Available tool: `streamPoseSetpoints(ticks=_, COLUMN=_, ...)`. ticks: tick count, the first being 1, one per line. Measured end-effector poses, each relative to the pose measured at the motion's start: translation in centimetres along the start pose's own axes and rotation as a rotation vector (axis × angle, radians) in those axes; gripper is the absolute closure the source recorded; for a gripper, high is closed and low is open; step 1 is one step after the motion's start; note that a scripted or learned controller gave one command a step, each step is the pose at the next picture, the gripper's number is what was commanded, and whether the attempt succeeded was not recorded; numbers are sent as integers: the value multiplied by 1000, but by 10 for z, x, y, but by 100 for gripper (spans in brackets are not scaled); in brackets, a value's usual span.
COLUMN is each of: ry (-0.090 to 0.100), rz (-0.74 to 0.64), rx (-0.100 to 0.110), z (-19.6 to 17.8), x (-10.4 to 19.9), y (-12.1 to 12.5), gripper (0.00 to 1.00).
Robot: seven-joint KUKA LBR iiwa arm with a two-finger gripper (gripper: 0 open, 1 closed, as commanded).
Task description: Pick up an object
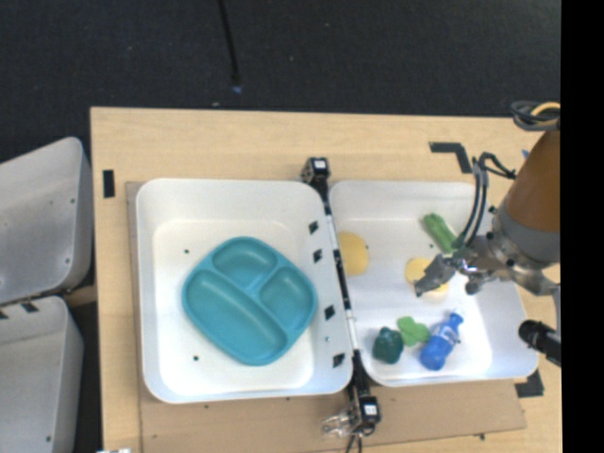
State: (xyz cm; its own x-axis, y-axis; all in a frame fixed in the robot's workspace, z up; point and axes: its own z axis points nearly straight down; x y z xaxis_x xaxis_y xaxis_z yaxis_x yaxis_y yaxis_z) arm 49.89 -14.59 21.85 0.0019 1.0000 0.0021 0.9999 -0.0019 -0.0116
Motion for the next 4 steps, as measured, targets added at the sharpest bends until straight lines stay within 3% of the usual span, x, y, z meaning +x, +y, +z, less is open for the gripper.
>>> streamPoseSetpoints(ticks=1, ry=-2, rz=-3, rx=-12, z=-6, x=0, y=3, gripper=0)
streamPoseSetpoints(ticks=4, ry=-3, rz=2, rx=-9, z=120, x=8, y=5, gripper=0)
